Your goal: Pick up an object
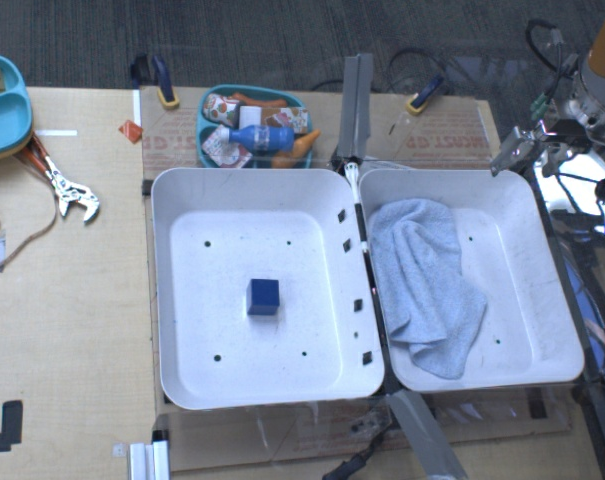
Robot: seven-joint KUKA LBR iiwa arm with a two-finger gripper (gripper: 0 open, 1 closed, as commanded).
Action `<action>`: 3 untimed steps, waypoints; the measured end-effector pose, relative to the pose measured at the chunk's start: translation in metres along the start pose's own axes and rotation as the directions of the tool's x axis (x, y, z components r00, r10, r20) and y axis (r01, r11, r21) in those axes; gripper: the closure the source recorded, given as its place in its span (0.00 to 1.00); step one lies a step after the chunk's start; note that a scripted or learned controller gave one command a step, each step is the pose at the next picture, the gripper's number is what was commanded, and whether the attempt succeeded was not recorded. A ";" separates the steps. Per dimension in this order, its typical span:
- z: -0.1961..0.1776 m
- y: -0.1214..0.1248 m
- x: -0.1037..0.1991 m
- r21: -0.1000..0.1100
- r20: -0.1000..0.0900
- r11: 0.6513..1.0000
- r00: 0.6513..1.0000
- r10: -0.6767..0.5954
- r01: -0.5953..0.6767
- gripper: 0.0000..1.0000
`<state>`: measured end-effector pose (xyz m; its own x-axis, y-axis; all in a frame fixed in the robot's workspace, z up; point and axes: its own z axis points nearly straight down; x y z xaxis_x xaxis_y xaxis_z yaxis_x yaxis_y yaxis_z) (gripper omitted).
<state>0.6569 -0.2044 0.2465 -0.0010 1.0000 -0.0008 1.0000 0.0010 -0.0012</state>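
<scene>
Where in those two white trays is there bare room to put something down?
The left bin is mostly bare floor all around the blue cube near its middle. In the right bin, the grey towel covers the left half; a bare strip runs between towel and right wall. Behind the bins, the small teal tub is crammed.

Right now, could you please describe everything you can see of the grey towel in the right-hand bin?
The grey towel is a soft, pale blue-grey cloth, crumpled and loosely bunched with folds and creases running along its length. It lies flat on the floor of the right bin, filling that bin's left half, from near the back wall almost to the front wall. Its left edge lies against the wall beside the left bin. Nothing rests on it, and the gripper is off beyond the bin's far right corner, not touching it.
</scene>
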 end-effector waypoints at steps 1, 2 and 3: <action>-0.009 0.001 0.000 0.000 0.002 1.000 1.000 -0.003 0.003 1.00; 0.136 0.002 0.087 -0.001 0.000 0.988 0.988 -0.154 0.154 1.00; 0.135 0.002 0.086 -0.001 0.000 0.988 0.988 -0.153 0.153 0.00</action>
<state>0.6590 -0.1182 0.1110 -0.1544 0.9880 -0.0009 0.9880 0.1544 0.0000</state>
